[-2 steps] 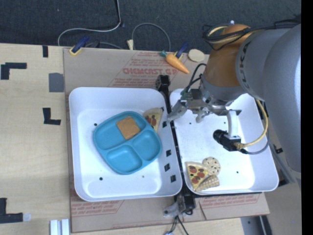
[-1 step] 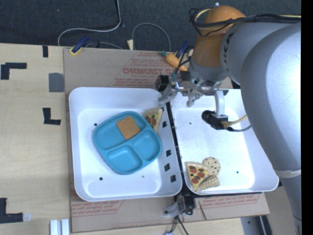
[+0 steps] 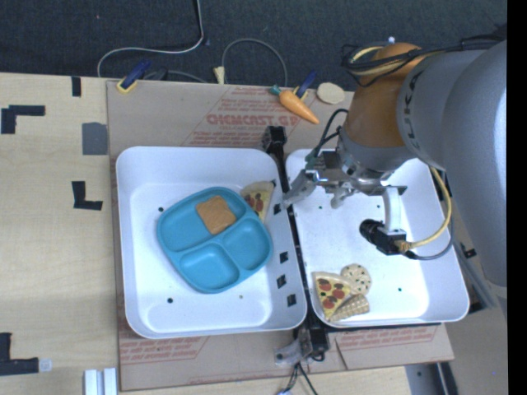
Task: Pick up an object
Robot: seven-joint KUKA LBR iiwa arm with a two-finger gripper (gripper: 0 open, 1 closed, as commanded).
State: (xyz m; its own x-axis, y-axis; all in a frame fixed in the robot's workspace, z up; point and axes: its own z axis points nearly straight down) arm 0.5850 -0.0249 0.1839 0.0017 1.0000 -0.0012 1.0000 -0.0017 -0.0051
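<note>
My gripper (image 3: 325,189) hangs over the back left part of the right bin (image 3: 412,286), close to the divider between the bins. Nothing shows in its grasp. At the front of the right bin lie a toy pizza slice (image 3: 331,292), a round cookie (image 3: 356,276) and a tan waffle piece (image 3: 356,305), all touching one another. In the left bin (image 3: 140,220) a blue divided plate (image 3: 216,249) carries a tan toast square (image 3: 216,214). A second pizza wedge (image 3: 260,196) leans beside the plate near the divider.
Behind the bins, a toy carrot (image 3: 296,105) and a pale round piece (image 3: 331,93) lie on the cardboard. A black cable connector (image 3: 380,235) dangles from the arm over the right bin. Cables (image 3: 198,39) run across the dark backdrop.
</note>
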